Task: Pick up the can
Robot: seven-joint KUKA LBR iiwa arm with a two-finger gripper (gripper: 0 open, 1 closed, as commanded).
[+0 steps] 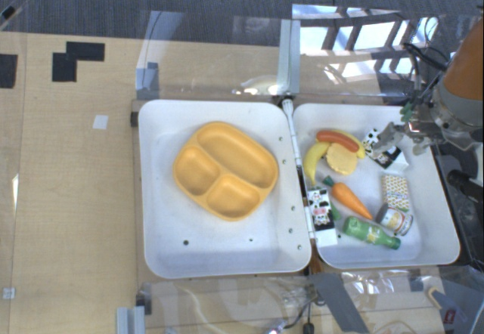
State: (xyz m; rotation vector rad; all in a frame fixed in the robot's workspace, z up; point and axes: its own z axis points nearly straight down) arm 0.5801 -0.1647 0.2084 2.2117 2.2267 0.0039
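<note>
Camera view shows the can [395, 220] lying near the right bin's [446, 249] front corner, beside a green bottle [370, 233], while the hand [387, 149], its opening impossible to judge, hangs near the bin's back over a small black-and-white item [370, 140].

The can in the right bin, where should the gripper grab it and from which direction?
Probably across the round body of the can, coming down from above. It looks tipped on its side, with the green bottle touching on one side and a patterned box just above it, so a sideways approach looks crowded.
</note>
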